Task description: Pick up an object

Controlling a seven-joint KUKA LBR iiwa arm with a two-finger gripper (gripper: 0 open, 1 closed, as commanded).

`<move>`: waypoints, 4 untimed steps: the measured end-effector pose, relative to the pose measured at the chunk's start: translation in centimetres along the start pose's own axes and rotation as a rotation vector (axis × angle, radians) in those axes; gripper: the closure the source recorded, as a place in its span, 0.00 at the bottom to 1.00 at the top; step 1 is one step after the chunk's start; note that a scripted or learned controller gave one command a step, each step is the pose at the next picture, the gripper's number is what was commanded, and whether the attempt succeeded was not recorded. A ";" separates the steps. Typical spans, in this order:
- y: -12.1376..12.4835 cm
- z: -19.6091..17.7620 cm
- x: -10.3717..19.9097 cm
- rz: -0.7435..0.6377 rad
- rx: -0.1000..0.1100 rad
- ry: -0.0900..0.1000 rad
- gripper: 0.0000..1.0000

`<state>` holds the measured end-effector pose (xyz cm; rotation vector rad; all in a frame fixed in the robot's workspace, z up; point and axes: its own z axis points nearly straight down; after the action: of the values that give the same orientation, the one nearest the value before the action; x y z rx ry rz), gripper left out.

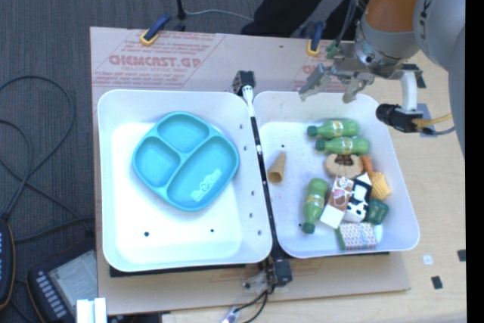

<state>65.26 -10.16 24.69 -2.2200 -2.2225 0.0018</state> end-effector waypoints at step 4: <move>-2.8 13.4 -6.8 -0.002 -0.025 -0.007 0.00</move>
<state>62.49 -17.01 11.26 -2.2339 -2.2402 -0.0180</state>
